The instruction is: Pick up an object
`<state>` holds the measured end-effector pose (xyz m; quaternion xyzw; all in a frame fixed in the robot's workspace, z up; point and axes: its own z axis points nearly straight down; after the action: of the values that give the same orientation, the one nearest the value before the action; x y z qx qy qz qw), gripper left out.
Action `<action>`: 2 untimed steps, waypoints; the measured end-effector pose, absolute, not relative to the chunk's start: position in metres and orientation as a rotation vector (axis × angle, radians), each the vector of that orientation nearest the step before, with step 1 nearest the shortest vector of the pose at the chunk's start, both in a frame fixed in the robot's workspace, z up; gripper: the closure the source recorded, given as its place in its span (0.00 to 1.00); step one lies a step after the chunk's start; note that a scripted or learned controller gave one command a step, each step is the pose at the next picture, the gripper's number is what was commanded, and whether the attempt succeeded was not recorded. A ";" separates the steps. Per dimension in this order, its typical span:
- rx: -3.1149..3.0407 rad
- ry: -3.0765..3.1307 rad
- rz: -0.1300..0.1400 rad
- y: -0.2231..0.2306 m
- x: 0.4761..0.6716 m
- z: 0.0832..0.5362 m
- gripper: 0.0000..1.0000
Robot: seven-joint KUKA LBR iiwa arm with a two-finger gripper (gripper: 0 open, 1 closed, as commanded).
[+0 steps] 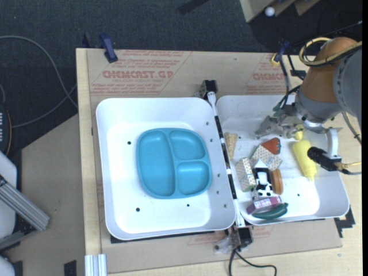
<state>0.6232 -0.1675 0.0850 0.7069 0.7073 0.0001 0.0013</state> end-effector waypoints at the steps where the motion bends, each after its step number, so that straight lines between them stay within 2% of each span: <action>1: 2.222 2.224 -0.001 -0.123 0.589 0.084 0.00; 2: 2.219 2.221 0.002 -0.111 0.639 0.085 0.00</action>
<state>0.6395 -0.1112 0.0849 0.7067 0.7075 0.0005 0.0009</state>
